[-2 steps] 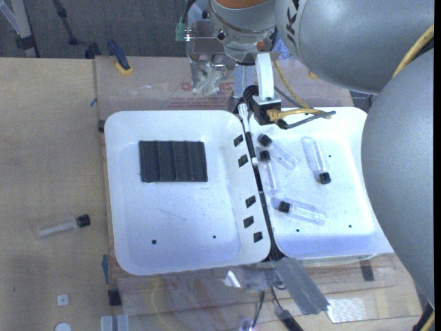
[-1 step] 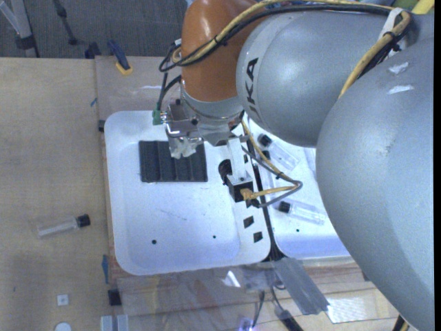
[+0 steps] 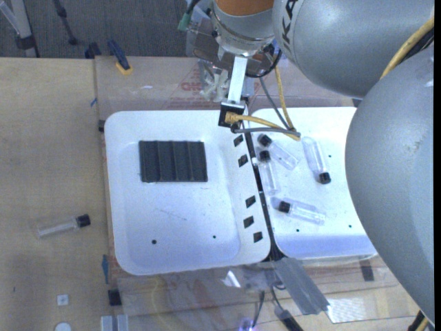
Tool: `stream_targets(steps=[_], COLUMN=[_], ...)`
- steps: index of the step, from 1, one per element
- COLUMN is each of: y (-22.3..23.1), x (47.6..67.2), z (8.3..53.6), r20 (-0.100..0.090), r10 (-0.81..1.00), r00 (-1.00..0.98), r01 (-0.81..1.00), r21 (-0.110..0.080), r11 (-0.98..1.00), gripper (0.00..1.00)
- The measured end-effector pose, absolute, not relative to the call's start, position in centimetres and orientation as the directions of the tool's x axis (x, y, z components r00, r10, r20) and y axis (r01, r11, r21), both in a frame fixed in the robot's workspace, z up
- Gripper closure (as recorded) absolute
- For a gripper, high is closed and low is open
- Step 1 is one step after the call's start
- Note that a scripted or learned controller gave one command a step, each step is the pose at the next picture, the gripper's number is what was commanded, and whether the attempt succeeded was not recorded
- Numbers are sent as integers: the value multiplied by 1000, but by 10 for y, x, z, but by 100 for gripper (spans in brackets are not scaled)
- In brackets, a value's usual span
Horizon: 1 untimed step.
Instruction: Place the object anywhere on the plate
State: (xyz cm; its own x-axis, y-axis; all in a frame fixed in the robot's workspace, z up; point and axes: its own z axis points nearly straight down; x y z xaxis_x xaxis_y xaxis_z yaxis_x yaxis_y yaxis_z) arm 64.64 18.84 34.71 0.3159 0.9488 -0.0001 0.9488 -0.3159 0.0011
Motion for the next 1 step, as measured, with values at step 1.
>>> stream_targets(steps=[1], y=[225], x=[624], z=[244], r20=[-3], r10=[799], r00=[601], r01=[799], r21=[-4], r11=[-601], gripper=[100])
